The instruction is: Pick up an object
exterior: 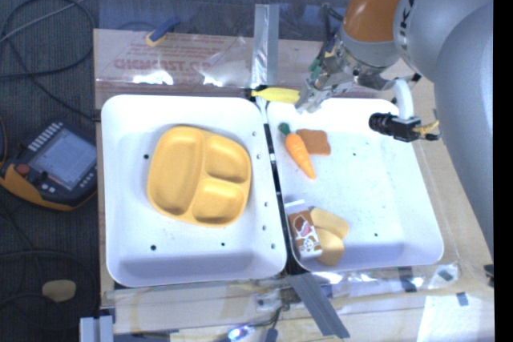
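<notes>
Seen from above at a slant, two shallow white bins sit side by side on a counter. The left bin (120, 252) holds a yellow divided plate (200, 175). The right bin (401, 204) holds a toy carrot (300, 154) touching an orange-brown block (315, 142) near the far wall, and a cluster of tan pieces (323, 232) in the near left corner. A yellow item (277, 95) lies just outside the far rims, where the bins meet.

The grey arm reaches in from the right, its gripper (311, 98) low over the right bin's far left corner, just beyond the carrot. Whether its fingers are spread or pressed together cannot be told, and nothing is visibly held.

This looks like the approach step of a pick. The next move likely calls for coming down squarely on the carrot or block. The far wall and centre divider crowd that corner; the bin's middle and right side are open
</notes>
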You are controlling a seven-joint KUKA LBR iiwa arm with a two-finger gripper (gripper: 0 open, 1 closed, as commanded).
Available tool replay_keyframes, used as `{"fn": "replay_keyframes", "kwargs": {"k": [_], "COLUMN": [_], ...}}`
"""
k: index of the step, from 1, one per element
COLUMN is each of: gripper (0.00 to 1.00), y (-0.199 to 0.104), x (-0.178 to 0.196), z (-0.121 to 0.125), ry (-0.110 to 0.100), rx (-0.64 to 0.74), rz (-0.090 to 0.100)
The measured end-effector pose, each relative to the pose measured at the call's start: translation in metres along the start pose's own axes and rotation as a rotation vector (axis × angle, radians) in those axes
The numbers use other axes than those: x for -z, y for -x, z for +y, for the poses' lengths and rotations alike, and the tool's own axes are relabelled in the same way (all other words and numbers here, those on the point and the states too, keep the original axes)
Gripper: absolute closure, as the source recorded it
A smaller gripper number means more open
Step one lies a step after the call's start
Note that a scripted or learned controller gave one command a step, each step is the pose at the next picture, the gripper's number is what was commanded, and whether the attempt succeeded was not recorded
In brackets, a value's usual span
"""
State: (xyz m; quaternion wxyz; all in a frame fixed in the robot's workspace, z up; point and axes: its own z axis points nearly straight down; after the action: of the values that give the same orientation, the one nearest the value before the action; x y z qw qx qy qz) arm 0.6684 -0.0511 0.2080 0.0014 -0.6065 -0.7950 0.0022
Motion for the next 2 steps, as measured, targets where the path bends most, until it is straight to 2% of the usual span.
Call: {"fn": "replay_keyframes", "kwargs": {"k": [1, 2], "gripper": [0.00, 0.00], "y": [0.000, 0.024], "x": [0.000, 0.122], "z": [0.000, -0.006], "ry": [0.000, 0.002], "rx": [0.000, 0.154], "rz": [-0.001, -0.003]}}
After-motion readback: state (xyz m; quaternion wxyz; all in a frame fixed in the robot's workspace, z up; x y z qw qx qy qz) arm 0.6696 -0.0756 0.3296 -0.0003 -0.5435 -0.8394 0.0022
